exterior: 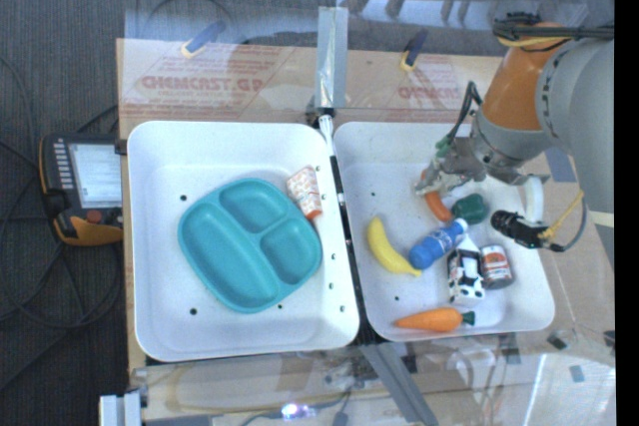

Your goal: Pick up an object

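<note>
My gripper [436,179] hangs low over the upper middle of the right bin [374,155], at the end of the grey arm with the orange band [519,85]. Its tip is just above a small orange carrot [437,207], close to it or touching it. A dark green round object [469,209] lies right beside that carrot. Below them lie a blue bottle [437,245], a yellow banana [387,249], a black-and-white cow figure [463,277], a small can [496,266] and a larger carrot [431,319].
The left bin [160,314] bears a teal divided plate [250,242] and a small orange-and-white packet [305,192] near its right wall. A white object [530,198] lies at the right bin's right side. A black cable connector [517,227] hangs beneath the arm.
</note>
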